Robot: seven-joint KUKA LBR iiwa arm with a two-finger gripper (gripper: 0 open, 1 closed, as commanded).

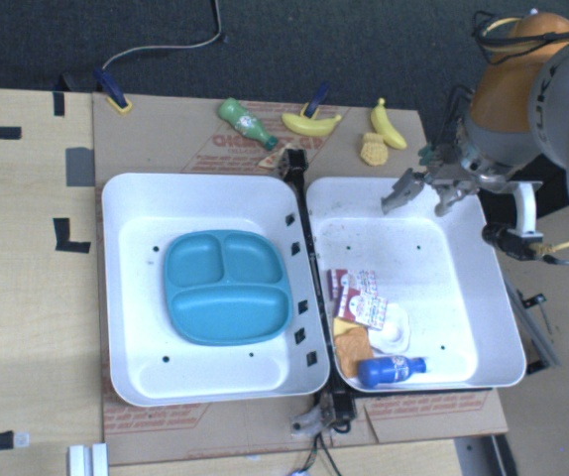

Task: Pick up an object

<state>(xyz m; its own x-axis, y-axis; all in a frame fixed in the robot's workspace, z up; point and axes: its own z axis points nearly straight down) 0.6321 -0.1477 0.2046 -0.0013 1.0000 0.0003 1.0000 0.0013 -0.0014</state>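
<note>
Several small things are heaped in the near left corner of the right bin (483, 305): a red and white packet (357, 296), an orange piece (352, 345), a white lump (394, 331) and a blue bottle (391, 370). The bottle lies on its side, long axis roughly across the view, cap to the right. Left of all this, the left bin (126, 266) holds a blue divided tray (228, 288). Farther right and toward the far rim, the gripper (425, 192) hangs with its fingers spread apart and nothing between them. From it the heap lies nearer the camera and leftward, well apart; the reach must likely run diagonally down the bin.
</note>
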